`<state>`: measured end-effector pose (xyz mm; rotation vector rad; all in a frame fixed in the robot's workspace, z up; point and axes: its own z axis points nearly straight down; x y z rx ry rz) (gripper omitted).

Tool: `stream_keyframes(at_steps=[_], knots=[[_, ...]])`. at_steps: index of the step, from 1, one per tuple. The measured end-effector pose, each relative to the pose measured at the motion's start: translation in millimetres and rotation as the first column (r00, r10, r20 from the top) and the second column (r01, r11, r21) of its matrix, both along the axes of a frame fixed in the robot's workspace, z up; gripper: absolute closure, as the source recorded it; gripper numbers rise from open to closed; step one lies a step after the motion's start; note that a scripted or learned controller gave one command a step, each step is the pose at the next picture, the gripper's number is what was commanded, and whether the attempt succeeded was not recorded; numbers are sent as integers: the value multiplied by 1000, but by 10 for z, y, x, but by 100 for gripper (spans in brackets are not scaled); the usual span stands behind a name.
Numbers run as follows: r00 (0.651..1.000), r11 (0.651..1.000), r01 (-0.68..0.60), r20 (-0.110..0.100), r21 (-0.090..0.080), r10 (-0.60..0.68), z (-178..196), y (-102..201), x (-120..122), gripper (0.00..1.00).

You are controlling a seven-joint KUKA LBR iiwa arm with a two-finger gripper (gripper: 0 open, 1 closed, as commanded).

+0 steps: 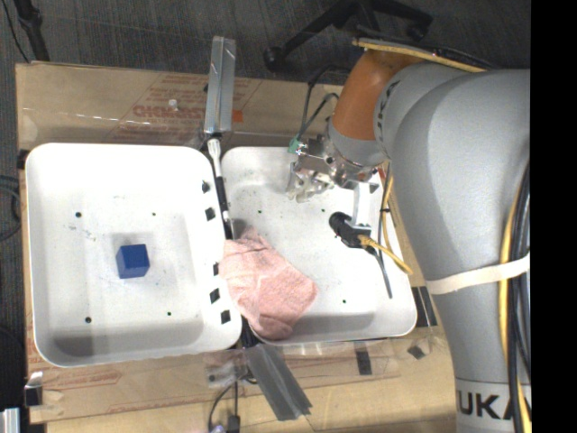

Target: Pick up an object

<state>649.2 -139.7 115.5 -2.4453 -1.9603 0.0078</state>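
A small blue cube [133, 260] lies in the left bin [54, 179], left of its middle. A crumpled pink cloth [266, 282] lies in the right bin [270, 162] against its near left side, next to the divider. My gripper [305, 185] hangs over the far part of the right bin, well above and to the right of the cloth. Nothing shows between its metal fingers [297, 183], which stand slightly apart.
The two white bins sit side by side on a cardboard-covered bench [108, 97]. A grey bar [219, 79] runs along the divider at the back. My large grey arm [460, 206] covers the right side of the right bin.
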Motion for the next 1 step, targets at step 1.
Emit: stream_keyframes(at_steps=[1], knots=[[1000,1000,-4,8,-2,4,1047,-288,82,100]])
